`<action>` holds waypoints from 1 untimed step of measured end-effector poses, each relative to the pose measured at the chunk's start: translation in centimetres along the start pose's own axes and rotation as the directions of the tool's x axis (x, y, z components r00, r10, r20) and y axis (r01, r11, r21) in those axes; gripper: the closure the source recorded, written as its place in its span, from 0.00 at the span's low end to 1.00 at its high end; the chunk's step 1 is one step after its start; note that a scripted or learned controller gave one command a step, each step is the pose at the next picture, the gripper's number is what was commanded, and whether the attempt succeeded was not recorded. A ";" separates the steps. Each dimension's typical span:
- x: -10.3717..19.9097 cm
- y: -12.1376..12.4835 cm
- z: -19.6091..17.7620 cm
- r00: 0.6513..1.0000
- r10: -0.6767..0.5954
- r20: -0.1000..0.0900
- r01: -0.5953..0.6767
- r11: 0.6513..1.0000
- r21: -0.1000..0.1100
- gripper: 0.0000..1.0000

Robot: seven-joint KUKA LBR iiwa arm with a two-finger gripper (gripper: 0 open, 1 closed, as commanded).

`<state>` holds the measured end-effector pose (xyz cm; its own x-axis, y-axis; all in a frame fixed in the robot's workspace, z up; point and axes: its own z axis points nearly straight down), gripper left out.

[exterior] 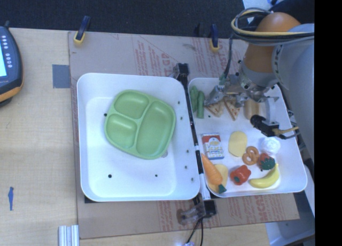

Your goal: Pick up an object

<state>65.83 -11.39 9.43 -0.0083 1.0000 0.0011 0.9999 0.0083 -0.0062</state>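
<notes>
Pick not done yet: pincer (pixel 231 93) low in right bin (pixel 293 185) at its far end over the bread slices (pixel 225 107), jaw state impossible to tell, nothing visibly held, carrot (pixel 212 172), banana (pixel 265 179), pretzel (pixel 249 156) all lying loose.

Pale green divided plate (pixel 140 124) sitting in white left bin (pixel 91 186). White right bin (pixel 291 183) holding orange carrot (pixel 212 171), red pepper (pixel 240 174), yellow banana (pixel 267 180), red-and-white box (pixel 212 146), dark green pods (pixel 198 103). Orange band (pixel 267 42) showing on grey arm.
</notes>
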 end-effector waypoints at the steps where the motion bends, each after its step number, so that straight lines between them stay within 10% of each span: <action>1: -0.4 -8.8 -4.6 1.000 0.007 0.001 -0.007 1.000 0.003 0.00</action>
<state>57.03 -11.89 14.08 -0.0018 1.0000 0.0003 1.0000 0.0018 -0.0088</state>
